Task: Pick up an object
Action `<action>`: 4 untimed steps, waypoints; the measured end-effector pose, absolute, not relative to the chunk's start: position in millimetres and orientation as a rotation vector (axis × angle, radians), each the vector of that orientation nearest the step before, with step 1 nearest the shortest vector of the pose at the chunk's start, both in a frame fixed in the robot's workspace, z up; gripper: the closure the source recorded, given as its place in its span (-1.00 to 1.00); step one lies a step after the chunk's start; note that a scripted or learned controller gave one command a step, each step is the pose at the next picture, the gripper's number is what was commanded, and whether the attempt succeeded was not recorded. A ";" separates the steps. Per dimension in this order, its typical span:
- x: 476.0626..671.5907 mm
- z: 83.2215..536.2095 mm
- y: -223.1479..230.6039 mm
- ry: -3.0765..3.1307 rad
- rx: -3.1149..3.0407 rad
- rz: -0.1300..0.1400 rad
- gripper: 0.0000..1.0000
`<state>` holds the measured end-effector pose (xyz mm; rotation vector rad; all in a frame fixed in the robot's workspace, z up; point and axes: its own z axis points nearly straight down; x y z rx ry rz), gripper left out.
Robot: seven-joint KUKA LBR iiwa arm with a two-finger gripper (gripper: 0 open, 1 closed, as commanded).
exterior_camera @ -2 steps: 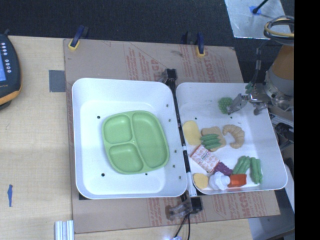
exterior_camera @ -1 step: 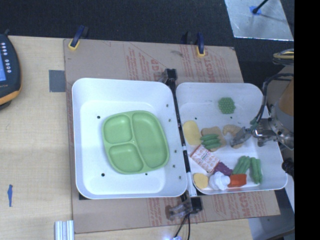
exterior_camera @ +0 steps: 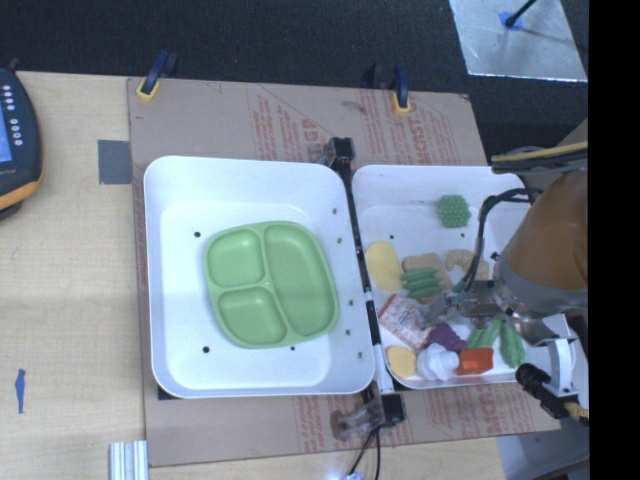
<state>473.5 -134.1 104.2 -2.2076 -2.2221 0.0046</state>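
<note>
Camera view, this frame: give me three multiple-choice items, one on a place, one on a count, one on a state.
1. Where does the green divided plate lie?
A. in the left bin
B. in the right bin
C. on the bare bench

2. How many compartments does the plate have?
A. two
B. three
C. five

3. How does the arm stand?
A. parked over the left bin
B. raised clear of both bins
C. reaching over the right bin's pile of toy food

Answers:
1 A, the plate sits in the middle of the left bin.
2 B, its ridges mark off three sections.
3 C, the arm covers the right bin from the right, above the small objects.
</note>
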 end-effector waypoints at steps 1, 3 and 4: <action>476.4 176.1 -190.0 -2.224 -2.225 0.001 -1.00; 476.0 178.3 -175.5 -2.219 -2.219 0.005 -1.00; 553.4 88.7 -193.3 -2.233 -2.214 0.001 -1.00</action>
